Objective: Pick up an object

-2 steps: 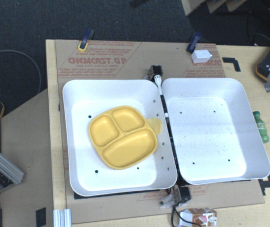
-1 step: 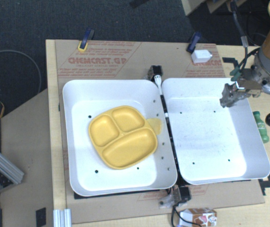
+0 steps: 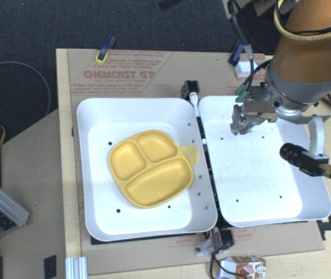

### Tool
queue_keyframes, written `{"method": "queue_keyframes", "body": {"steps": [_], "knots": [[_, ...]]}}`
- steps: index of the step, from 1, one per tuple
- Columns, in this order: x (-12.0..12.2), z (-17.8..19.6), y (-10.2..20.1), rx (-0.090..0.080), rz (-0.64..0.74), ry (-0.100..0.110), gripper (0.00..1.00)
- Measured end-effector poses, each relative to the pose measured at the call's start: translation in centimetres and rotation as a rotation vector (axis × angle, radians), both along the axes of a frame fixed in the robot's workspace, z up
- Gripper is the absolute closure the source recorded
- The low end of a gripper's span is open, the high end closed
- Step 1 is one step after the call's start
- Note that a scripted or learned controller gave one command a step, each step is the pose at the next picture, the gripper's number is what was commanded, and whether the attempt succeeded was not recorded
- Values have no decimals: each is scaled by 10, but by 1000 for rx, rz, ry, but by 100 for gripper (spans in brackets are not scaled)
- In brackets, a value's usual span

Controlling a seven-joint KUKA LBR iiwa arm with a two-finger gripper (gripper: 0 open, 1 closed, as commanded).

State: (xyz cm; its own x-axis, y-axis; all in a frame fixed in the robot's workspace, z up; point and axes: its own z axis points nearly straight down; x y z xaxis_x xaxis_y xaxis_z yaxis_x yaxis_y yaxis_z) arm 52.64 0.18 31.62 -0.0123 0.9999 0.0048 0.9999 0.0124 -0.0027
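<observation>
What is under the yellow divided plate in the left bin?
A paler yellow flat piece pokes out from beneath the yellow divided plate at its right edge, lying on the left bin floor. How far it extends underneath is hidden by the plate.

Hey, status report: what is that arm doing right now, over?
Gripper above right bin, nothing seen in it. Yellow divided plate sits in left bin, untouched. Path across looks clear.

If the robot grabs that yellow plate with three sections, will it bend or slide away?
The yellow three-section plastic plate looks moulded and rigid, so it probably won't bend. Its glossy, rounded rim may slip between fingers. Lying flat in the left white bin, it would likely slide rather than tip if pushed.
</observation>
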Motion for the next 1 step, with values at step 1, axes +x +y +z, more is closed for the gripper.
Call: {"method": "queue_keyframes", "body": {"steps": [1], "knots": [[-22, 23, 64, -2, -3, -7, 100]]}}
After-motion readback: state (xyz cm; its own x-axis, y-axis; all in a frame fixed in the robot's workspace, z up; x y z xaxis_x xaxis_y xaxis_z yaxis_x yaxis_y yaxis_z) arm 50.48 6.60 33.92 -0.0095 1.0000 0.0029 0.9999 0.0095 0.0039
